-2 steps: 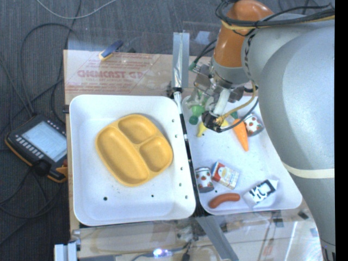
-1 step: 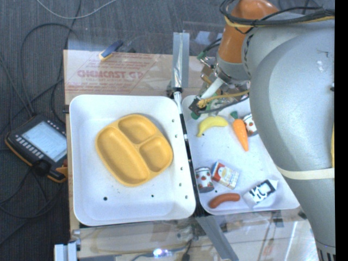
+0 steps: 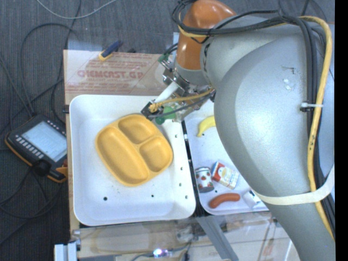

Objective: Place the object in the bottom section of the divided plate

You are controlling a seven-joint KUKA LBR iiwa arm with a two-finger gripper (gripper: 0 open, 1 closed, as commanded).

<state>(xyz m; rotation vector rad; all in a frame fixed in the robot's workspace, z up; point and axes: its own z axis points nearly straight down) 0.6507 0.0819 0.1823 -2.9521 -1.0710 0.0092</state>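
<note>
The gripper point(image 3: 158, 113) hangs just beyond the upper right rim of the divided plate point(image 3: 134, 149), a small green object point(image 3: 160, 119) at its tip; whether it grips the object, or how far it is open, cannot be told. The plate is yellow, three-sectioned, lying in the left bin point(image 3: 87, 200).

Bench point(image 3: 114, 75) with 2 white bins point(image 3: 87, 200)

The divided plate point(image 3: 134, 149) lies in the left bin point(image 3: 87, 200); banana point(image 3: 206, 125) and sausage point(image 3: 223, 200) in the right bin point(image 3: 202, 202).
</note>
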